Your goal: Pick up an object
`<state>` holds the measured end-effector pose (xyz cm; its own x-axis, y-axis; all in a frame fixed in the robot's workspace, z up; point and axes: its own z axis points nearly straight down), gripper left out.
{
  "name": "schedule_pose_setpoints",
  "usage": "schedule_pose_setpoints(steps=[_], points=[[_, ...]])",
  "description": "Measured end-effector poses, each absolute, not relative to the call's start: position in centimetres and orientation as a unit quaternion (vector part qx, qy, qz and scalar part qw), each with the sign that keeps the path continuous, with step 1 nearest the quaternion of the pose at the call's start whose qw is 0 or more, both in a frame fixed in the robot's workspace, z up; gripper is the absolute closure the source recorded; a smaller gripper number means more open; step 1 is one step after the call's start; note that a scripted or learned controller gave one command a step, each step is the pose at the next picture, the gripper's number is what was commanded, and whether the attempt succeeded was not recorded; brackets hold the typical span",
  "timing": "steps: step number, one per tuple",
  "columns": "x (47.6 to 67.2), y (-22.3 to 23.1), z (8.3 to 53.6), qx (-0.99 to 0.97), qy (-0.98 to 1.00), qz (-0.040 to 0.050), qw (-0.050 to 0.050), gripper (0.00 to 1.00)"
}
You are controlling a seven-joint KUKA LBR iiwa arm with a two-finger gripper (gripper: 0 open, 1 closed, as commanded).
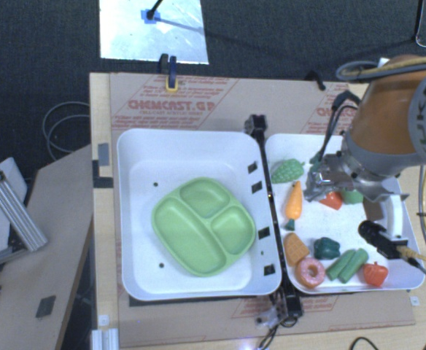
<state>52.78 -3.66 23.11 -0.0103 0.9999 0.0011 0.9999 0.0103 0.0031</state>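
Observation:
The right white bin [306, 141] holds several toy foods: a bumpy light-green vegetable [287, 170], an orange carrot [293, 200], an orange-brown piece [295, 248], a pink donut [311, 272], a dark green pepper [327, 248], green pods [348, 263] and a red tomato [375, 274]. My gripper [321, 187] hangs low over the middle of this bin, just right of the carrot. A red piece [332, 201] lies right under it, partly covered, with a green bit [354, 196] beside it. Whether anything is held is hidden by the wrist.
The left white bin [191, 138] holds a light-green divided plate [202, 226]. A black clip bar [265, 195] runs between the two bins. The grey and orange arm [395, 122] covers the right bin's far right part. Cables lie at the bench's right edge.

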Motion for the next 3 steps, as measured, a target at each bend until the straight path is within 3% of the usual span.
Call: schedule_pose_setpoints(steps=[3], points=[[52.4,-3.0,21.4,0.707,0.707,-0.0003,0.0,1.0]])
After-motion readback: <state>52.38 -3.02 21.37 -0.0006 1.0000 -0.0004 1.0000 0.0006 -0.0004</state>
